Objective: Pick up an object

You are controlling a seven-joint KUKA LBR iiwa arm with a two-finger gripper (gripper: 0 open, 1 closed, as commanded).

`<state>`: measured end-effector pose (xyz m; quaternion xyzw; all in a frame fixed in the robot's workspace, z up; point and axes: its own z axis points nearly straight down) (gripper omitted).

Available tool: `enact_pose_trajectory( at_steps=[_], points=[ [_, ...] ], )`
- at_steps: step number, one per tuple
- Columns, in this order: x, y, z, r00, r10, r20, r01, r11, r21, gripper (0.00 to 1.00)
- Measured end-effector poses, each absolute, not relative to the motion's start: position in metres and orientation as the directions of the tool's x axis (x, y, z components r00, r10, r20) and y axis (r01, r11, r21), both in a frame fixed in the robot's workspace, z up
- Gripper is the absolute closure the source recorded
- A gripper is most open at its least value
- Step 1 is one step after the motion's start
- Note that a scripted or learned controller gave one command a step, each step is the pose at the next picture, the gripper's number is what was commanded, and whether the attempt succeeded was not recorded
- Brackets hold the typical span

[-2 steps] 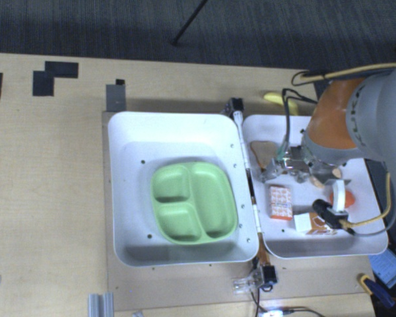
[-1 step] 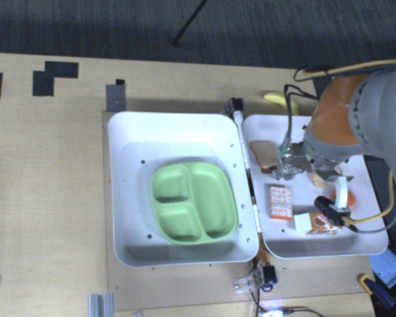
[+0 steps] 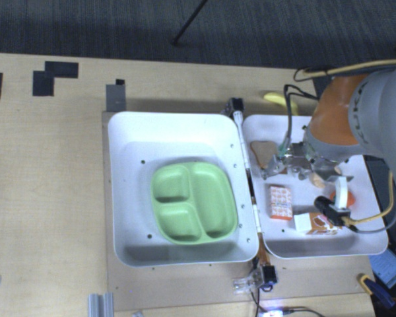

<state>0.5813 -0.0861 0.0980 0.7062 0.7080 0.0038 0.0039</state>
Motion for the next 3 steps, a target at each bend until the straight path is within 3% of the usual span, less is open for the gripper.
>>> enact_pose_trajectory(
  at_steps=[1, 2, 3],
  points=[
    [0.583, -0.085, 0.109, -0.004, 1.000, 0.000, 1.000, 0.004, 0.014, 1.00],
    [0.583, -0.085, 0.109, -0.004, 1.000, 0.000, 1.000, 0.004, 0.014, 0.00],
    [0.584, -0.084, 0.119, -0.006, 1.000, 0.001, 1.000, 0.006, 0.017, 1.00]
  ],
)
